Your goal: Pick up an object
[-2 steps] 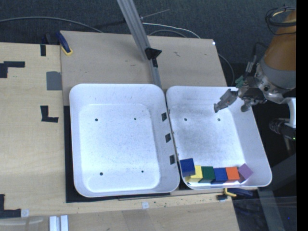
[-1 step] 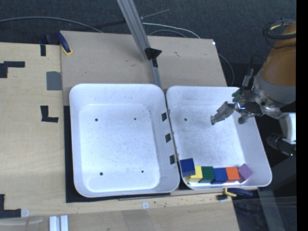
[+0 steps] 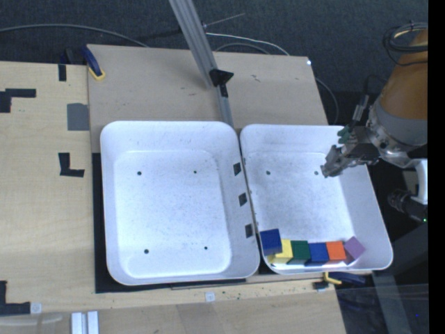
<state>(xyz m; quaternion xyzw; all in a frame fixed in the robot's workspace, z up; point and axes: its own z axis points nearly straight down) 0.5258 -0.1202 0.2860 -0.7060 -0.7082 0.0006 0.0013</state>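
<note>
Arm [image 3: 407, 96] comes in from the right edge of the camera view, its orange band high up and a grey wrist section below it, angled down and to the left toward the right bin [image 3: 306, 200]. The gripper [image 3: 332, 167] hangs over the upper right part of that bin, close to its right wall, with its dark tip pointing down-left. At this slant and with the dark metal blurred, I cannot tell how the jaws stand, and nothing can be made out at the tip.

Blocks are lined up along the near wall of the right bin, well apart from the gripper. From the left: a blue block [image 3: 270, 241] sits on or against a yellow block [image 3: 281, 254], then a green block [image 3: 300, 250], a second blue block [image 3: 318, 252], an orange block [image 3: 336, 250] and a purple block [image 3: 354, 247] tilted up against the bin's corner. They touch or nearly touch each other in one row. The rest of the right bin's floor shows bare white with fine dark speckles.

The left bin [image 3: 170, 200] lies just beside the right one, their rims meeting along the middle, where small dark clips sit. Both bins rest on a wooden bench [image 3: 42, 186]. A grey metal pole [image 3: 195, 37] slants down from the top of the view to the back edge where the bins meet.
</note>
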